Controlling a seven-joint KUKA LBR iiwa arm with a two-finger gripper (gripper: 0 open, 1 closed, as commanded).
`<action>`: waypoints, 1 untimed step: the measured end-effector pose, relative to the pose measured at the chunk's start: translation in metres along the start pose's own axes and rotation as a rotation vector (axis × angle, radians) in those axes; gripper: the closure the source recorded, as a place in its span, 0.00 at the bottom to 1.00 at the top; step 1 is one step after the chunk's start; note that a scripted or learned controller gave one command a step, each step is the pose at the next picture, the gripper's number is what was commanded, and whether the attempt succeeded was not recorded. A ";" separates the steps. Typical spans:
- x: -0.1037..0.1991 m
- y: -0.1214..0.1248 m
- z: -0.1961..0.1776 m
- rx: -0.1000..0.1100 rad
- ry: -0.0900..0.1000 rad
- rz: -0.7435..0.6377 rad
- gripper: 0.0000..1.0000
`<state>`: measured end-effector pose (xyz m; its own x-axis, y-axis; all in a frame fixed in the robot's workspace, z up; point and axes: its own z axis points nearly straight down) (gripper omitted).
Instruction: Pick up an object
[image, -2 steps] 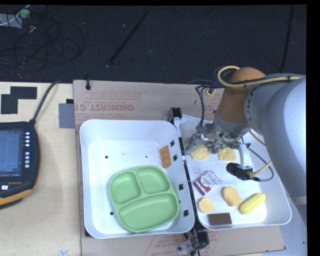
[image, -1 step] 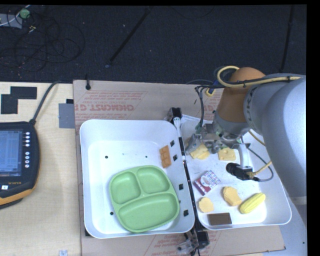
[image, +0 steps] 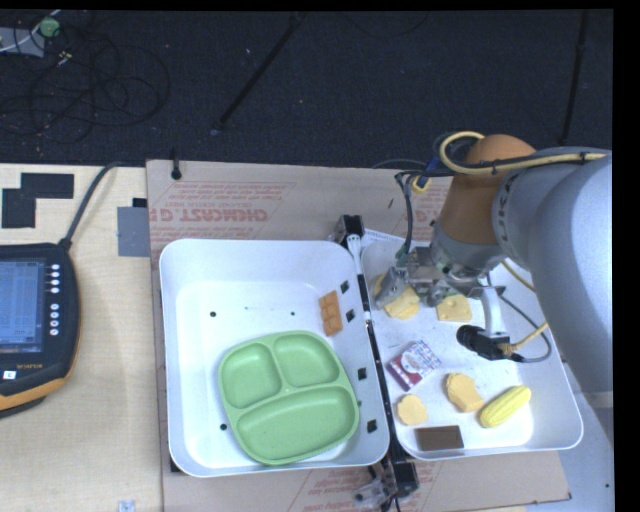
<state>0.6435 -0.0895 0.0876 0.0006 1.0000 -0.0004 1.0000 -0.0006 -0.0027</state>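
Nearest you in the right white bin (image: 560, 440) lie a brown rectangular block (image: 439, 437), a yellow corn cob (image: 505, 405) and orange lumps, loose for picking (none lifted). Farther back the gripper (image: 425, 285) hangs low over pale yellow cheese-like wedges (image: 403, 304), apparently targeting one; you cannot tell its grip

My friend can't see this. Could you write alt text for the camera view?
A grey robot arm reaches from the right into the right white bin of small food toys, including a yellow corn cob. The left bin holds a green divided plate.
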 end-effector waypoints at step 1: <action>0.000 0.000 -0.011 0.002 0.001 0.000 1.00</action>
<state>0.6436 -0.0898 0.0984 0.0001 1.0000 0.0005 1.0000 -0.0001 -0.0050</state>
